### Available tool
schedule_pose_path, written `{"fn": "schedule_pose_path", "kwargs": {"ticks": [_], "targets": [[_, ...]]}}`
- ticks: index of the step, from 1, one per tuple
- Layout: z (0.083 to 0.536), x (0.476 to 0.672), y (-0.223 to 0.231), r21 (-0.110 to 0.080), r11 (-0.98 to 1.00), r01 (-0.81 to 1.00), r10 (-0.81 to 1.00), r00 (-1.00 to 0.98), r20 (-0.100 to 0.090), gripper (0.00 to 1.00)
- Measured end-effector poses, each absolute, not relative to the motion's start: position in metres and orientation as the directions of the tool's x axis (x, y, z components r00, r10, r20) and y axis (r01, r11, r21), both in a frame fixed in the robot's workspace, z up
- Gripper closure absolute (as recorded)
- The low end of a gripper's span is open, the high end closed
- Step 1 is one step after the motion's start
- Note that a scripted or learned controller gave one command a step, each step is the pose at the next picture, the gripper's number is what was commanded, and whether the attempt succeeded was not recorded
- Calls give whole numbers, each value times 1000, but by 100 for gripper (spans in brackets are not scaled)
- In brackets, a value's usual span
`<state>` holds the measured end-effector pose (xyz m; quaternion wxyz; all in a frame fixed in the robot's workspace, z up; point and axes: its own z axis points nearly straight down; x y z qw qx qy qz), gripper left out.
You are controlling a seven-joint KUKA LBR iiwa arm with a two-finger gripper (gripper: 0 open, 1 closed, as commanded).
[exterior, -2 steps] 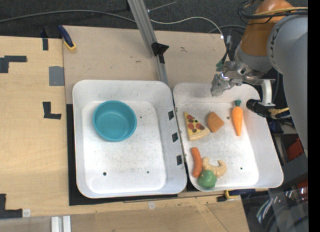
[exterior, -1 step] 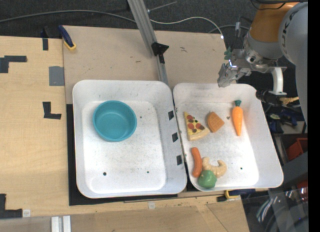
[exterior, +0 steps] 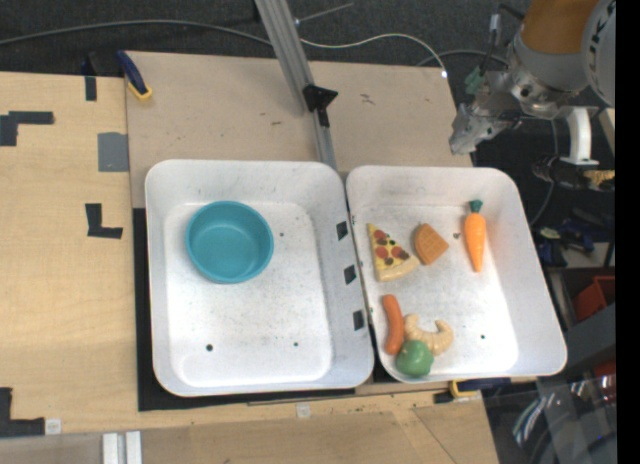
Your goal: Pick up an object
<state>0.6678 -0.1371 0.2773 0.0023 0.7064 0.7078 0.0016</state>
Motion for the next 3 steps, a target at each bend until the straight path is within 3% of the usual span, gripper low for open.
{"fn": "schedule_pose_path", "kwargs": {"ticks": [1, 3], "targets": [[271, 665, -84, -2, 6, 1000, 1000, -6, 1, 100], [246, 621, 12, -4, 5, 1000, 1000, -5, 1, 100]]}}
